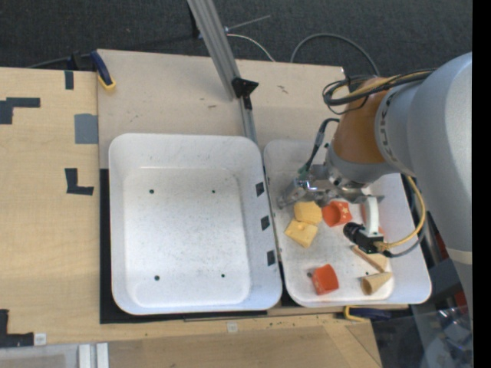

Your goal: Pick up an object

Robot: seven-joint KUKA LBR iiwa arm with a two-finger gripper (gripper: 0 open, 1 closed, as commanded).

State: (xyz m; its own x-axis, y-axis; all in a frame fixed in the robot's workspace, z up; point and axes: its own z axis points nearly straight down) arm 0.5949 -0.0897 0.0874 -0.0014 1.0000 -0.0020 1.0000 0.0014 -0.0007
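Hovering low in the right bin (414, 282), my pincer (305, 192) sits just at twelve o'clock of two yellow blocks (304, 222); whether it is clenched, I cannot tell.

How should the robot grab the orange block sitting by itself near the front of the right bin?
Probably straight down from above, with the jaws closing across the two flatter sides of the orange block. It sits apart from the yellow pieces and the tan cone, so there looks to be room on both sides. The bin's front rim is close, so coming in from the side looks harder.
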